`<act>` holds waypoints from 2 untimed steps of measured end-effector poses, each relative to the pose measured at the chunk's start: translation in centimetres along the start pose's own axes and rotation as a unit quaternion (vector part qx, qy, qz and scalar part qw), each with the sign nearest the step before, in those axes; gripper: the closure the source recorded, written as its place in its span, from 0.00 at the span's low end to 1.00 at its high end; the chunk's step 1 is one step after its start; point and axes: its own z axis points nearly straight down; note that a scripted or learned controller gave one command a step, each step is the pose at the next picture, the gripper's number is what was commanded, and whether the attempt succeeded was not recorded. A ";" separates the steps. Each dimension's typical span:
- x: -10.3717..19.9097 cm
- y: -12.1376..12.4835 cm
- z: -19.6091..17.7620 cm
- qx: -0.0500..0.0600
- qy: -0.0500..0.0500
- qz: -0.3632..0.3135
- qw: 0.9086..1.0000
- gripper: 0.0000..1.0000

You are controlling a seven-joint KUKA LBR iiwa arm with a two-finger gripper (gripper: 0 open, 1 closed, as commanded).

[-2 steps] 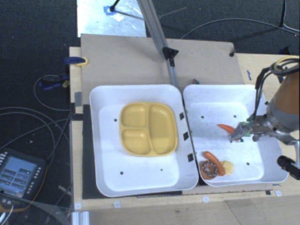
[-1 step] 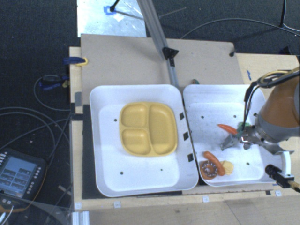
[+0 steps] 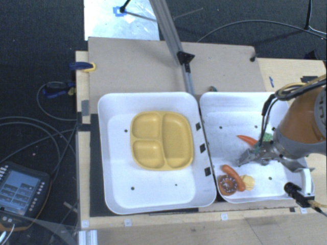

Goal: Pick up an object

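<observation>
In the right bin point(image 3: 225, 111), the end effector point(image 3: 245, 158) is hanging low near its middle; whether it is released or clenched cannot be told. An orange carrot point(image 3: 246, 139) is lying just beside it. Nearer the front rim, a sausage point(image 3: 233, 174), a brown doughnut point(image 3: 227, 185) and a pale yellow piece point(image 3: 248, 181) are clustering together. A yellow divided plate point(image 3: 161, 140) is sitting in the left bin point(image 3: 115, 137).

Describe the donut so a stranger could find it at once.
Take the right bin, the one without the yellow plate. In its near-left corner lies the donut: a brown ring, beside a long orange sausage and a pale yellow lump.
</observation>
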 end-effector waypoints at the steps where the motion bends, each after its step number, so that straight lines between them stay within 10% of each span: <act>1: 0.0 0.1 -1.2 -0.002 -0.001 0.000 1.000 1.00; 2: -0.5 1.3 -6.7 -0.005 -0.002 -0.002 1.000 1.00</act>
